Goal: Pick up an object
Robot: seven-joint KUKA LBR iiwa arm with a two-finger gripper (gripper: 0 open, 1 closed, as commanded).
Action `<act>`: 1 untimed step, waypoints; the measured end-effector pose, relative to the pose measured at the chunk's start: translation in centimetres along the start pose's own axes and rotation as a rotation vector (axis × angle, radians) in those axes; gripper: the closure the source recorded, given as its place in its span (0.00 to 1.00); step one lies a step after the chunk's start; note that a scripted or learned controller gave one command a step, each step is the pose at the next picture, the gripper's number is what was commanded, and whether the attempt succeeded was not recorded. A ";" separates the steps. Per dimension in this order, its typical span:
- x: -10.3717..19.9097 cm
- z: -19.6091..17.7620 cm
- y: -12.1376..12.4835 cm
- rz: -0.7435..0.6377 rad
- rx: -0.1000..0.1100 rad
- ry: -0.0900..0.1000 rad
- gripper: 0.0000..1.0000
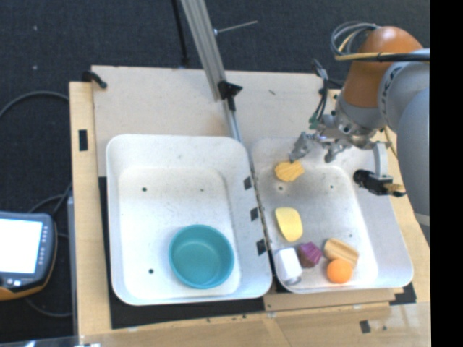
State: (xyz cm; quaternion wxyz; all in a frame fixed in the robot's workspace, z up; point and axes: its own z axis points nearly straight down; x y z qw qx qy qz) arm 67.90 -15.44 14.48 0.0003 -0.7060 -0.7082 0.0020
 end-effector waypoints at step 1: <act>0.0 4.3 0.2 0.000 -0.008 0.001 0.00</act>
